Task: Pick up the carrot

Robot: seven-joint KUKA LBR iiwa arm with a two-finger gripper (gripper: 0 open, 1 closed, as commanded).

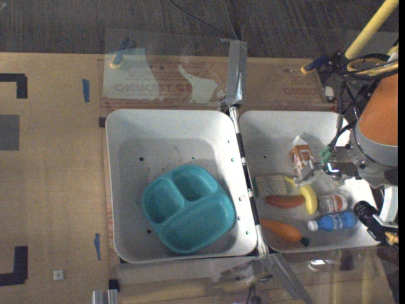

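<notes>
R bin (278, 126): 1 carrot (282, 230), 1 sausage (285, 201), 1 banana (308, 198), 2 bottles. L bin (126, 138): 1 teal tray (188, 208). Gripper (329, 166) over R bin, open/closed can't tell.

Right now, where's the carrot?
The carrot lies in the right bin, at its near edge, just below the red sausage and left of the blue bottle.

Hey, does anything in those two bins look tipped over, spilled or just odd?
Nothing spilled. In the right bin, the blue bottle and a smaller bottle lie on their sides, jumbled with the carrot and banana. The teal plate sits askew in the left bin.
</notes>
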